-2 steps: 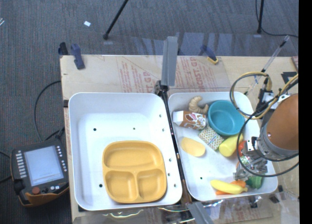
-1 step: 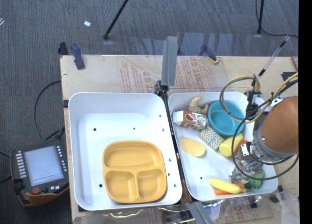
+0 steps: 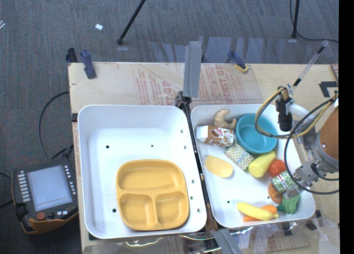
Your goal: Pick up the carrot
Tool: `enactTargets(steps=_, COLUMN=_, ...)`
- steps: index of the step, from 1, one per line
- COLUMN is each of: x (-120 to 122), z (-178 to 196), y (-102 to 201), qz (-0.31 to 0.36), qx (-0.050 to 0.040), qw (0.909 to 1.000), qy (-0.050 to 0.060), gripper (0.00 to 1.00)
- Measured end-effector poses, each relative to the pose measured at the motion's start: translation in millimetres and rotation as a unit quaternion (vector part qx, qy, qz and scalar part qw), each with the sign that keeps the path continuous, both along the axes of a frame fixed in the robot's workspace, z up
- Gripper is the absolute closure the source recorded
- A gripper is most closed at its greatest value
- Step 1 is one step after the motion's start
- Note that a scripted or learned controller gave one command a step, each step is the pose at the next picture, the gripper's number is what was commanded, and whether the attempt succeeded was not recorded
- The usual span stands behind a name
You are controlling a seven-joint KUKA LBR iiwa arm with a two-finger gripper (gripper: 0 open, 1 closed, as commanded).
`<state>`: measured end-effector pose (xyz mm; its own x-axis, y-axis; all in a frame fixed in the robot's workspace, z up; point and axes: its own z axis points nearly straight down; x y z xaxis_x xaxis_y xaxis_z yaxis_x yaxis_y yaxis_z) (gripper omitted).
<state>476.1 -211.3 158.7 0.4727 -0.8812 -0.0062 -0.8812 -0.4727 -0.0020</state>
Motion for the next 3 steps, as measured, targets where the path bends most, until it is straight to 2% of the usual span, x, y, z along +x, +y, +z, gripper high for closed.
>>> enactTargets(steps=1, x=1, z=70, y=17, qz=0.061, qx=-0.0001, qw=0.9981, qy=-0.001, gripper=1.0)
enactTargets(steps=3, x=0, z=84, y=16, qz=0.051, qx=0.0086, qw=0.9987, qy=0.003, gripper=1.0)
